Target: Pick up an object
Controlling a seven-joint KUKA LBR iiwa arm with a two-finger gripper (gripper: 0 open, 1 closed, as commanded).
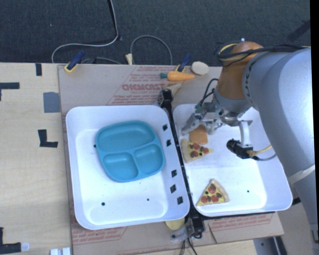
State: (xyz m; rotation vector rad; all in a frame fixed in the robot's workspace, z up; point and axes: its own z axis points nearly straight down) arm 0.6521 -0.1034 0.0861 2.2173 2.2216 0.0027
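Gripper (200, 129) down at upper pizza slice (196, 148) in right bin (266, 196), grip state unclear, nothing lifted yet, pickup pending.

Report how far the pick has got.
Done: the gripper is down in the right bin, at the upper pizza slice. In hand: closing in; no grasp is visible. Left: grip and lift. The lower pizza slice and blue tray lie untouched.

Blue divided plate (130, 150) in a white bin (79, 153); tan, red-dotted pizza slices (213, 192), seemingly.
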